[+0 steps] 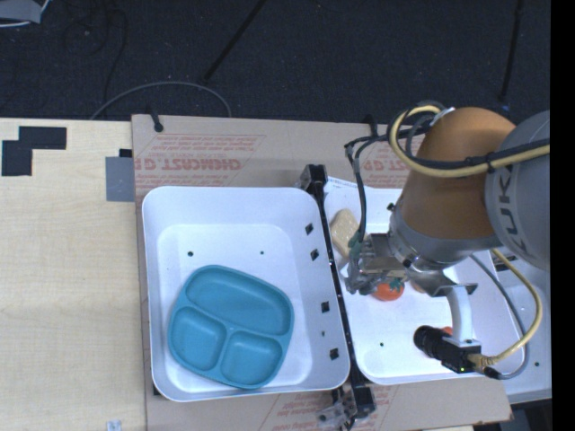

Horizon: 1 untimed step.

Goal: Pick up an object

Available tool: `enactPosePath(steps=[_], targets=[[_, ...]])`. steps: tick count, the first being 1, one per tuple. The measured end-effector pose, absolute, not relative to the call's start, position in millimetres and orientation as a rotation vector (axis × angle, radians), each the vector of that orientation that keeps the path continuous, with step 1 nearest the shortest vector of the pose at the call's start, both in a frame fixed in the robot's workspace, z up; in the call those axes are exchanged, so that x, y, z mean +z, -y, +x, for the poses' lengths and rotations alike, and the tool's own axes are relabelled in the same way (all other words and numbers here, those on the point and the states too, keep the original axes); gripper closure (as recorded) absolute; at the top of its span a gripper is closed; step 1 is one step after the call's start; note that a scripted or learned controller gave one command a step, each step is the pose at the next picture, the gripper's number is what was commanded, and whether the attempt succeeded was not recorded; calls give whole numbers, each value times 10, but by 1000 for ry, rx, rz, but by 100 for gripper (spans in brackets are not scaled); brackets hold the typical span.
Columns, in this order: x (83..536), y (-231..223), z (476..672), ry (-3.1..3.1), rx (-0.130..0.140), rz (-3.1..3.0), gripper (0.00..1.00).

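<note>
A blue divided plate (232,325) lies in the left bin (171,206), toward its front. In the right bin (377,366) my gripper (359,272) hangs low at the left side, under the orange wrist. A small orange-red object (389,290) with a bit of green lies just right of the gripper, partly hidden by it. A pale beige object (342,228) sits at the bin's left wall, just behind the gripper. The arm covers the back and right of this bin.
A black divider rail (329,268) with clips runs between the two bins. Cardboard (207,155) lies under both bins, and pale wooden bench (63,268) extends to the left. Cables hang around the wrist.
</note>
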<state>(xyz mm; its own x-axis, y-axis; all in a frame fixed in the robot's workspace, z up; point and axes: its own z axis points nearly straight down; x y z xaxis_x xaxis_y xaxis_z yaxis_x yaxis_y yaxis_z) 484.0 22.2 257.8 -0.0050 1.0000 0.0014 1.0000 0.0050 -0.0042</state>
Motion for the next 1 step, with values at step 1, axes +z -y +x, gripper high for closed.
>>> enactPosePath(steps=[1], targets=[[2389,-751,4776,2221,7,-2215,100]])
